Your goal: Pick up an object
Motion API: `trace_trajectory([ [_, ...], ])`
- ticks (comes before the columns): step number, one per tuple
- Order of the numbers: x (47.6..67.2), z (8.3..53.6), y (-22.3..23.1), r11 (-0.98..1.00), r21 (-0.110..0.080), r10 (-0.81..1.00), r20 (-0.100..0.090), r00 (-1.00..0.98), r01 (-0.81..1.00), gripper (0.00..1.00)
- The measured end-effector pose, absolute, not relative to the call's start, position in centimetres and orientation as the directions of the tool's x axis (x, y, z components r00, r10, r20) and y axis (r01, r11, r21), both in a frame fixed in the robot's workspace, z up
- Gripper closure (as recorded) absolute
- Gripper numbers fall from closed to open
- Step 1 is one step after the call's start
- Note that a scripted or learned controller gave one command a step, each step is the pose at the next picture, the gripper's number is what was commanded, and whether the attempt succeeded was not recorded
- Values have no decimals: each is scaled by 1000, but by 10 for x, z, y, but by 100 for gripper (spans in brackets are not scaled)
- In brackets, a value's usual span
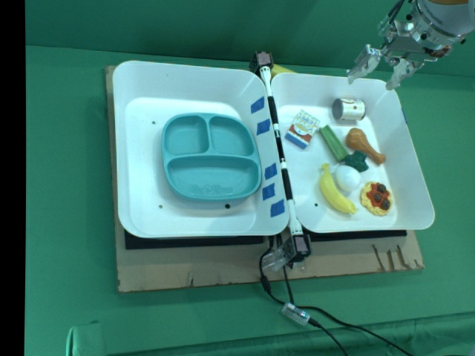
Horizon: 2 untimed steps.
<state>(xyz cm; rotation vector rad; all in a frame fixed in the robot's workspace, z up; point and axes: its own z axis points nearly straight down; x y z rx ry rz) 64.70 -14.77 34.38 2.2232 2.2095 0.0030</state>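
- Nothing is being held yet: the gripper [381, 67] is hanging with its fingers spread apart and bare, so the pick is judged not yet begun.
- Every candidate is lying in the right bin [415, 199]: a small can [349, 109], a carton [301, 129], a green stick [334, 142], a drumstick [364, 144], an egg [347, 176], a banana [334, 191], a small plate of pasta [375, 198].
- A teal divided plate [211, 156] is sitting in the left bin [141, 199].
- The arm [441, 6] is reaching in from the upper right, its gripper hovering above the right bin's far edge, nearest the can.
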Motion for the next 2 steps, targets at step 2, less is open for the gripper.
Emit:
trace_trajectory([
  [2,585,192,-144,-9,27,1000,-8,9,1000,0],
])
